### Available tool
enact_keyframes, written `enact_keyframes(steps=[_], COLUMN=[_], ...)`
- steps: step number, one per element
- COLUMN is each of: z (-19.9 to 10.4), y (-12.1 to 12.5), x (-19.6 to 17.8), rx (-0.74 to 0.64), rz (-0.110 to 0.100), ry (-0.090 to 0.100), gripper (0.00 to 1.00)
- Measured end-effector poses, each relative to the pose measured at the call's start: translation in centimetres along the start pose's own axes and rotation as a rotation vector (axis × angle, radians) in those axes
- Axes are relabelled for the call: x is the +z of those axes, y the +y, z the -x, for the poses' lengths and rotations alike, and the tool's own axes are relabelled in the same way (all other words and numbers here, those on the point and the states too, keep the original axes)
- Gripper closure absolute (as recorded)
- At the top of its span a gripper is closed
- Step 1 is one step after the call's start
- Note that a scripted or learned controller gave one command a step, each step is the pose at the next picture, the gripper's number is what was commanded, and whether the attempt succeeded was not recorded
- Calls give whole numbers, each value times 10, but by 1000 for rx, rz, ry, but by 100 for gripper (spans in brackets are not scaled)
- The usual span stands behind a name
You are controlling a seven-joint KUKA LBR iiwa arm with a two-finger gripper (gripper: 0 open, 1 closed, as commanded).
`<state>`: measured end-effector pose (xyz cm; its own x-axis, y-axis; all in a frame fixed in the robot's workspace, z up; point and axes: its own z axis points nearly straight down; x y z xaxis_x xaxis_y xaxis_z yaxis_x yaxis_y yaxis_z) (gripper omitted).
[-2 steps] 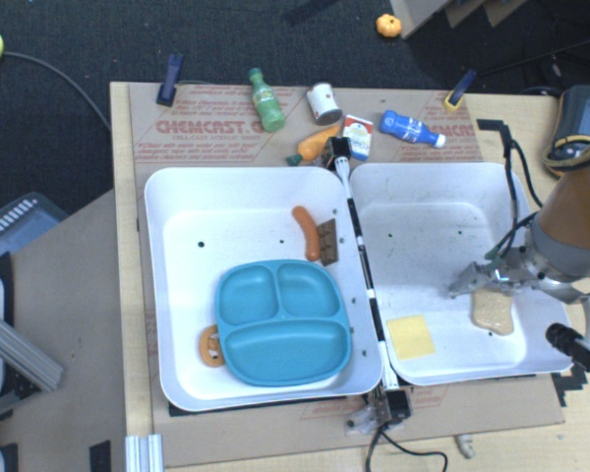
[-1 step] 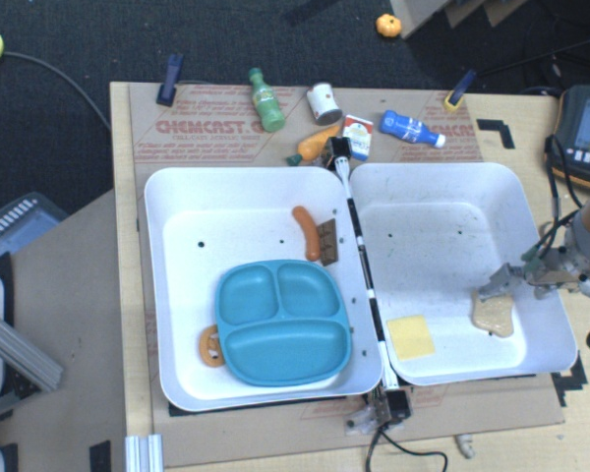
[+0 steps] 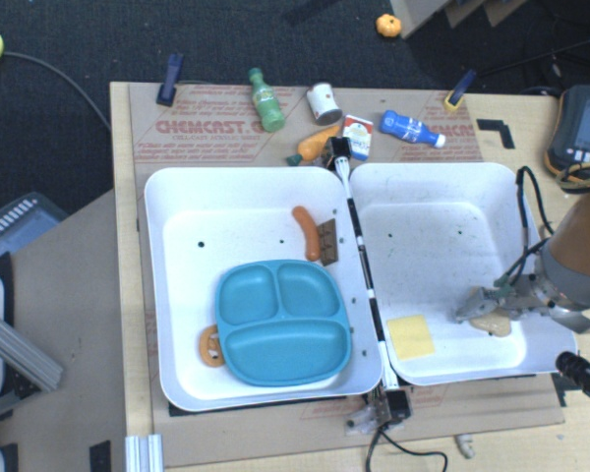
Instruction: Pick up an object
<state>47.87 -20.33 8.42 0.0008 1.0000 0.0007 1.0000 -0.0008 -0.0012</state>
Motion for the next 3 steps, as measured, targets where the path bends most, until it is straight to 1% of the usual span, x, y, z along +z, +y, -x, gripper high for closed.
enact_keyframes(steps=[1,2,3], z=[0,-50,-141], y=[0,153,159], x=[-10,-1,-102], rx=[1,-2,-4], rz=[2,2,4], ry=[-2,0,-1], gripper=[100,100,100])
